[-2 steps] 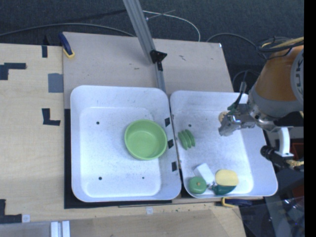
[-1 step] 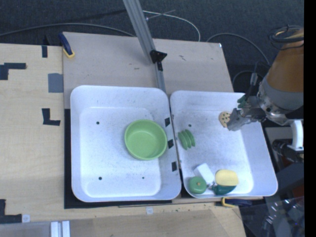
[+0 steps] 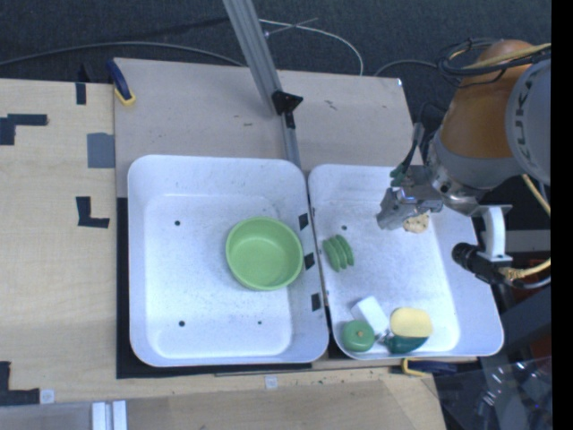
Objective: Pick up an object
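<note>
1. the gripper [image 3: 405,213] hangs over the upper part of the right bin [image 3: 466,330], reaching in from the right on the grey arm [image 3: 488,115] with its orange band.
2. a small tan, speckled object [image 3: 415,225] sits right at the gripper's tip, partly covered by it. it looks rounded and pale brown, but it is too small to name.
3. whether the tool is spread or pressed together cannot be told, and whether the tan object is gripped or simply lies under the tip on the bin floor cannot be told either.
4. near the middle of the right bin, close to its left wall, lies a green ribbed object [image 3: 338,252], made of several parallel ridges and set at a slant.
5. in the lower corner of the right bin a cluster lies close together: a white block [image 3: 370,312], a round green piece [image 3: 358,335], a yellow rounded object [image 3: 411,322] and a dark teal piece [image 3: 407,343] just below the yellow one.
6. the left bin [image 3: 170,240] holds a light green bowl [image 3: 263,253], upright and open side up, toward its right side.
</note>
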{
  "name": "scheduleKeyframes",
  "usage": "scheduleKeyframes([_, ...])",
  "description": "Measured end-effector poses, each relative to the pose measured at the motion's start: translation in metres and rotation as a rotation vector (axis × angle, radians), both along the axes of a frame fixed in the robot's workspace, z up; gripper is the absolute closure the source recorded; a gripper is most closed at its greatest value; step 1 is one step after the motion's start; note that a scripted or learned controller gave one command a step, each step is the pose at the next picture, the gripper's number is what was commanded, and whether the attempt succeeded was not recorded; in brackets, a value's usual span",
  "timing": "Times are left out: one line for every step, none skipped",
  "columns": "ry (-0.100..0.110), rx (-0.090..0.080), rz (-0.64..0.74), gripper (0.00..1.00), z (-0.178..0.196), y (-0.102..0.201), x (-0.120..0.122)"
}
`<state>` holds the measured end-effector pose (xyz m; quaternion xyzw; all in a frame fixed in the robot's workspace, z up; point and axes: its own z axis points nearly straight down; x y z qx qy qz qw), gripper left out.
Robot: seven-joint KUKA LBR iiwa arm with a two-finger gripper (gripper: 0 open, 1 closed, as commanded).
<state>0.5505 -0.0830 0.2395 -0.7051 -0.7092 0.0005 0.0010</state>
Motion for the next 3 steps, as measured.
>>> scheduleKeyframes([-0.002,0.001,0.001,1.0,0.007,0.048,0.02])
scheduleKeyframes([0.0,0.0,0.001,1.0,-0.005,0.104,0.045])
scheduleKeyframes([-0.002,0.0,0.002,1.0,-0.007,0.164,0.064])
